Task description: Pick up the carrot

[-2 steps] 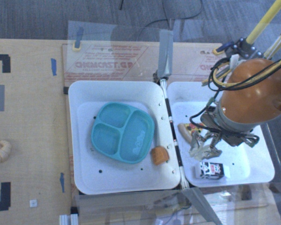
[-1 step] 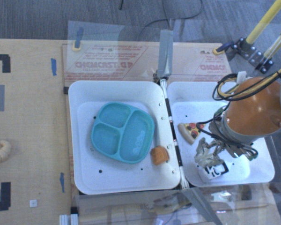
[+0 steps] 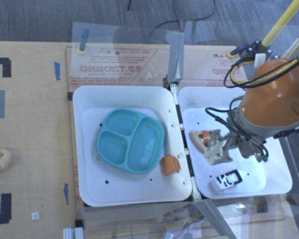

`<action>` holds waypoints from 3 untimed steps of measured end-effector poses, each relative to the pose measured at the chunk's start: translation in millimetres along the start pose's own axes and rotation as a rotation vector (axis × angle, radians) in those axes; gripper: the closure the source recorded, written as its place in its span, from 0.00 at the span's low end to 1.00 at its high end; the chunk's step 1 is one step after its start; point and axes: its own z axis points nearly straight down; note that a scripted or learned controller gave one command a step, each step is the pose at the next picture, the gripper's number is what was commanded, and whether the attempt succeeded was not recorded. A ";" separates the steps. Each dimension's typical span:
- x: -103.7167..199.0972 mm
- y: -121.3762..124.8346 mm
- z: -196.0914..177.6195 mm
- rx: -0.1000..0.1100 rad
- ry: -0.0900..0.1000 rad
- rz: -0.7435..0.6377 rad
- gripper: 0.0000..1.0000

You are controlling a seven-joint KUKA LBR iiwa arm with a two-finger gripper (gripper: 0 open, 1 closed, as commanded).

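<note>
So the small orange carrot chunk sits near the left white plastic bin's front right corner, touching the teal divided plate. The gripper hangs over the right bin, can't tell its finger state.

Carrot in left bin, just right of plate; tool over right bin.

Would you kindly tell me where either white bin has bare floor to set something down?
Left white bin: bare floor along the far wall and left wall around the teal divided plastic plate; its near right corner is tight, where the small orange carrot piece sits. Right white bin: crowded by the gripper, pizza-slice toy and black-and-white object; only its far-left corner is bare.
</note>
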 end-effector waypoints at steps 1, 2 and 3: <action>-5.0 41.5 0.2 0.000 0.003 0.225 1.00; 21.7 -32.0 -31.1 0.001 -0.001 -0.027 1.00; 10.7 8.9 0.2 0.000 0.004 0.113 1.00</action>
